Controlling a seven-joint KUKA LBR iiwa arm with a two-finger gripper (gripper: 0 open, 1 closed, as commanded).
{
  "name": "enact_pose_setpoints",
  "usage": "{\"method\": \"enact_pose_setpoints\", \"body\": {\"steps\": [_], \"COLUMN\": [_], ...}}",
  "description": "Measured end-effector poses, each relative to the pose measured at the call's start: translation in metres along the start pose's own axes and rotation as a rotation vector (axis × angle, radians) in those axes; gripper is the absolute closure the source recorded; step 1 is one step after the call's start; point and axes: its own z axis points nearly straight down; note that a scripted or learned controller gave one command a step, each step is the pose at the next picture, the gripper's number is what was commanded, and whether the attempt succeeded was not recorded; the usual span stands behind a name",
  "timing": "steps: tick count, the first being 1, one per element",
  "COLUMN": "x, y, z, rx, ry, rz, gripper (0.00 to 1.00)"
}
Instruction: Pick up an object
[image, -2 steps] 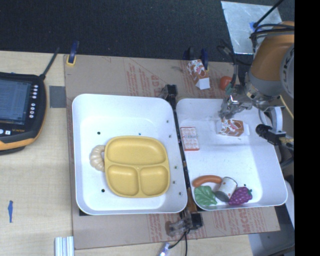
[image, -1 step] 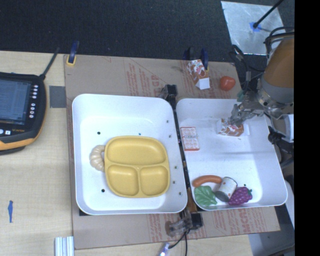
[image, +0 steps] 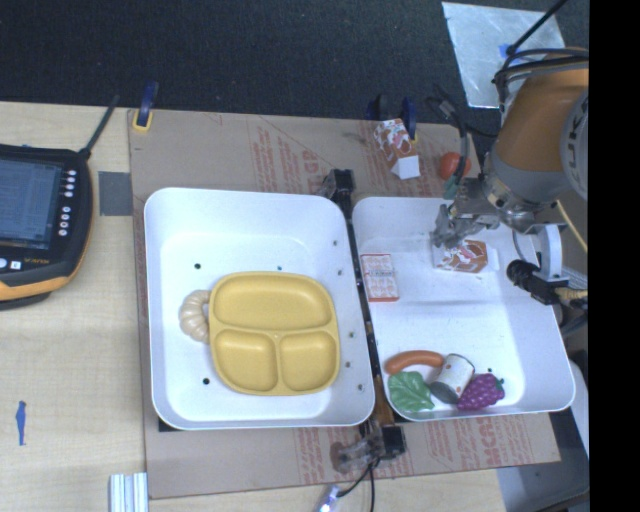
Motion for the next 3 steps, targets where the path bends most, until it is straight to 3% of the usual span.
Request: {"method": "enact_pose_setpoints", "body": {"steps": [1,2,3], "x": [0.008,-0.010,-0.005], "y": [-0.025,-0.016,0.001], "z": [-0.014,-0.040,-0.028], "rx": [-0.001,-0.004,-0.004], "ry": [-0.001,-0.001,-0.002], "rz": [0.002,0.003,0.001], "gripper": [1.00,1.00,1.00]}}
